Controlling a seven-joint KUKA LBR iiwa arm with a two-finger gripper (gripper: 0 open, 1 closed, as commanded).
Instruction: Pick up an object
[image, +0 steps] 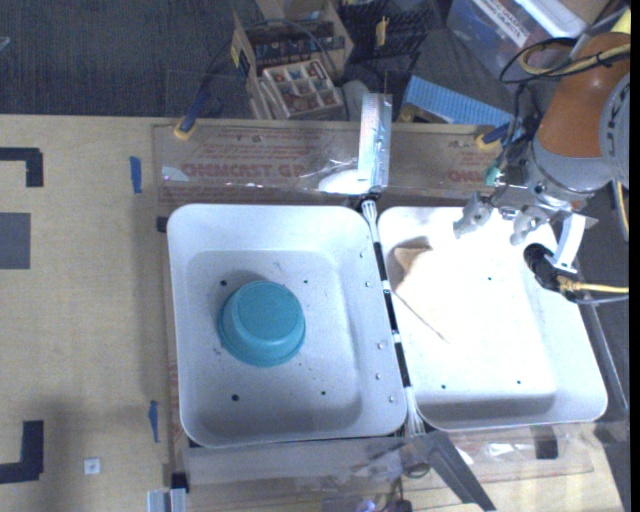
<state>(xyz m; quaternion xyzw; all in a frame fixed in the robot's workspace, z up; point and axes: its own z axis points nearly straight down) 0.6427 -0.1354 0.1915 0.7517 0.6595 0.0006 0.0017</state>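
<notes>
Currently the gripper (497, 218) hangs over the far edge of the right bin (560, 395), near that bin's far-right corner, with nothing visible between its parts; whether it is spread or pressed together cannot be told from this slant. Only clear pick target: a teal bowl (262, 321), upside down, left of centre on the floor of the left bin (190, 260), well apart from the gripper. A tan flat piece (408, 260) lies near the right bin's far-left corner, too washed out by glare to identify. Judgement: approach not yet started. To do it well, the arm should cross the divider between bins, centre over the bowl, then straddle its rim or side wall, since the domed base looks slippery and wide. Descend straight; an off-centre close would likely push the bowl away.
</notes>
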